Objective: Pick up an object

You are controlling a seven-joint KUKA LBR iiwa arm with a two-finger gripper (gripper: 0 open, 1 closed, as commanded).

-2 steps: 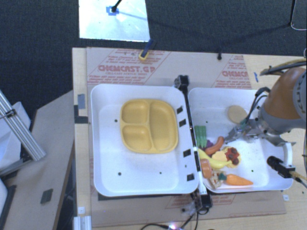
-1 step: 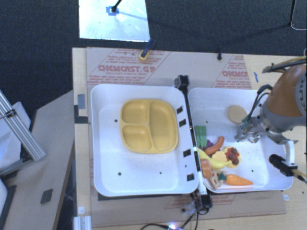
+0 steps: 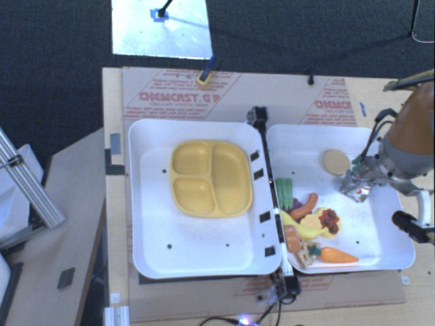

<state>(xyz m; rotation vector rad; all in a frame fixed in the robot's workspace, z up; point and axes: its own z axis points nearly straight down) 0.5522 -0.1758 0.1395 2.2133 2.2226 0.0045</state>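
Now the gripper (image 3: 355, 189) hangs low in the right bin (image 3: 387, 250), at four o'clock from the tan disc (image 3: 335, 161); its grip I can't tell.

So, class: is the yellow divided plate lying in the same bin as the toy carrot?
No: the yellow divided plate lies in the left bin, while the toy carrot lies in the right bin.

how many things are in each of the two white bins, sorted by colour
Yellow: 2, the divided plate in the left bin and the banana in the right bin
Orange: 1, carrot
Red-orange: 1, sausage
Green: 1, green piece
Tan: 1, round disc
Dark red: 1, berry cluster
Total: 7; a small jumbled piece near the carrot is unclear.
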